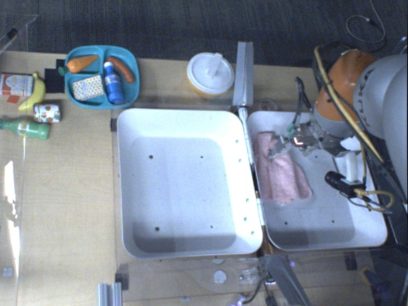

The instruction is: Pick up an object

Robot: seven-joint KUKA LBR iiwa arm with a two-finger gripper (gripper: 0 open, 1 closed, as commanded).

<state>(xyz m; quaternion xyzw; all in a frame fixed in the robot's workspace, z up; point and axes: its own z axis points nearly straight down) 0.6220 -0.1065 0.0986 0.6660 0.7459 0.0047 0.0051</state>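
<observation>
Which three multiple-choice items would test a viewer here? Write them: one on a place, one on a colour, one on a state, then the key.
1. Where does the pink cloth lie?
A. in the left bin
B. in the right bin
C. on the bench beside the blue tray

2. What colour is the divided tray at the bench's far left?
A. blue
B. red
C. black

3. How does the gripper stand to the cloth?
A. far off above the left bin
B. outside both bins
C. low at the cloth's far end

Key: 1 B, the cloth lies along that bin's left wall. 2 A, its rim is blue. 3 C, the gripper sits right by the cloth's top edge.
</observation>
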